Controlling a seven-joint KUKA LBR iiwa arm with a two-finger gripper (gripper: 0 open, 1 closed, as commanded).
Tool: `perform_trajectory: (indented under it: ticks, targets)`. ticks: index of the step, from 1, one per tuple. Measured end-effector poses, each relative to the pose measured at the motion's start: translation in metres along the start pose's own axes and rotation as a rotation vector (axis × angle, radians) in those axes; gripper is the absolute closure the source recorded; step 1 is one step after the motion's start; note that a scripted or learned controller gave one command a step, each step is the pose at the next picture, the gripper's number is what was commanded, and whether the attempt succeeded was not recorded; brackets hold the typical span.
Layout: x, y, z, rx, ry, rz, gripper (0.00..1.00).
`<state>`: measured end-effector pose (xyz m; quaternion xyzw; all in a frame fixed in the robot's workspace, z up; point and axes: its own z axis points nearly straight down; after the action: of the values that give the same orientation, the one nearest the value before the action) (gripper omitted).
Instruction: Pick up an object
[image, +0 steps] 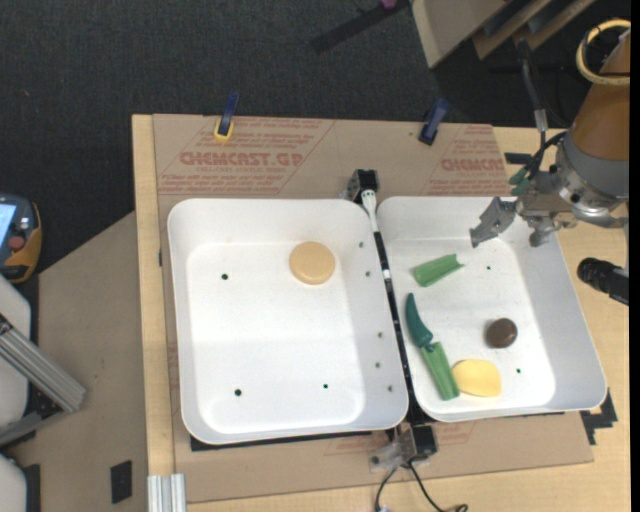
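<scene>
My gripper (517, 226) hangs above the far side of the right bin (560, 300), its two grey fingers spread open with nothing between them. A light green block (437, 269) lies to the gripper's lower left in that bin. Nearer the front lie a dark brown round piece (500, 333), a yellow lump (477, 378) and a long green tool with a teal handle (428, 347). A tan round disc (313, 263) sits alone in the left bin (220, 330).
The two bins meet along a black divider (385, 290) with a clamp at its far end. Both stand on a cardboard sheet (290, 150) held by a yellow-blue clip (226, 121) and a blue clip (434, 121). Cables hang near the wrist.
</scene>
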<state>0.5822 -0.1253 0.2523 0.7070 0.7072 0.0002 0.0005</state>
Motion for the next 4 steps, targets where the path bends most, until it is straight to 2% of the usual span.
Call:
perform_trajectory:
  ticks: [1,2,3,4]
  targets:
    - [0.030,0.076,0.168,0.006,0.002,-0.004,0.00]
    - [0.027,0.077,0.148,-0.004,0.000,0.000,1.00]
    - [0.041,0.005,0.062,0.002,0.002,0.002,1.00]
    - [0.090,0.000,-0.048,-0.014,0.002,-0.007,1.00]
